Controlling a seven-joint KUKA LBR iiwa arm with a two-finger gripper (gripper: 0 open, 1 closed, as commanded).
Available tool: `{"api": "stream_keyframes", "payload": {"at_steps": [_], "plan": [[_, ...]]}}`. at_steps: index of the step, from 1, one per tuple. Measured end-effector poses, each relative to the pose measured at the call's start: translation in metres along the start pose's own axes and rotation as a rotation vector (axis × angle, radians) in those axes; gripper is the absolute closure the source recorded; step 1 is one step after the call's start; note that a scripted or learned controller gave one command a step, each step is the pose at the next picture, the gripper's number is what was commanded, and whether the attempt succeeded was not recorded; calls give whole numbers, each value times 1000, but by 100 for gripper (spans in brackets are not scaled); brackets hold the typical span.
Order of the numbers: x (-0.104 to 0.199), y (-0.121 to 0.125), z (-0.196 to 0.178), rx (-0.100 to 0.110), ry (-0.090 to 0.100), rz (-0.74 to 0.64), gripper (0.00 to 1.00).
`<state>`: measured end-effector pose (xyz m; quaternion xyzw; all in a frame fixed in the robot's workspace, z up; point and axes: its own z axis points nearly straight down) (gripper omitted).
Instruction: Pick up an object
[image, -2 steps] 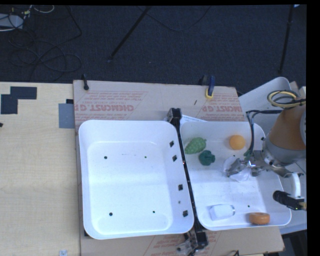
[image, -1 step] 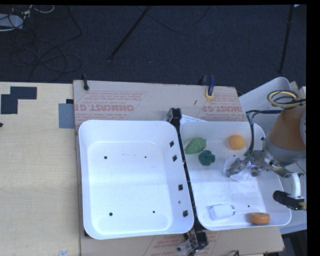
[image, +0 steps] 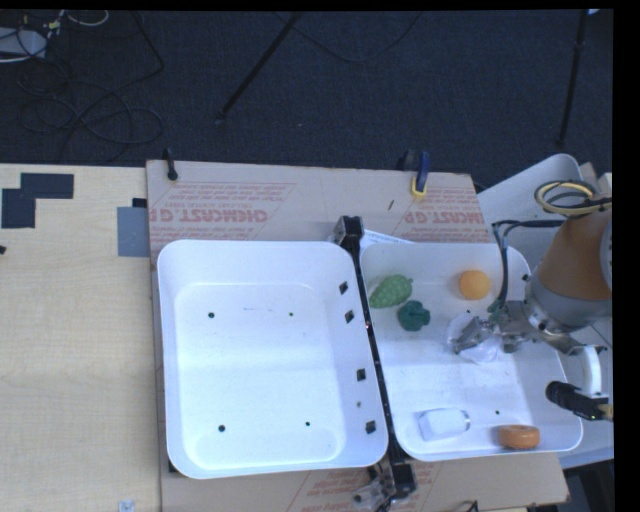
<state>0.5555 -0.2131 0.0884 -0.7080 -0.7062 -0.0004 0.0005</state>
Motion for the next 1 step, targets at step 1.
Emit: {"api": "stream_keyframes", "payload": {"at_steps": [1], "plan": [[0,0,0,0,0,0,0]]}}
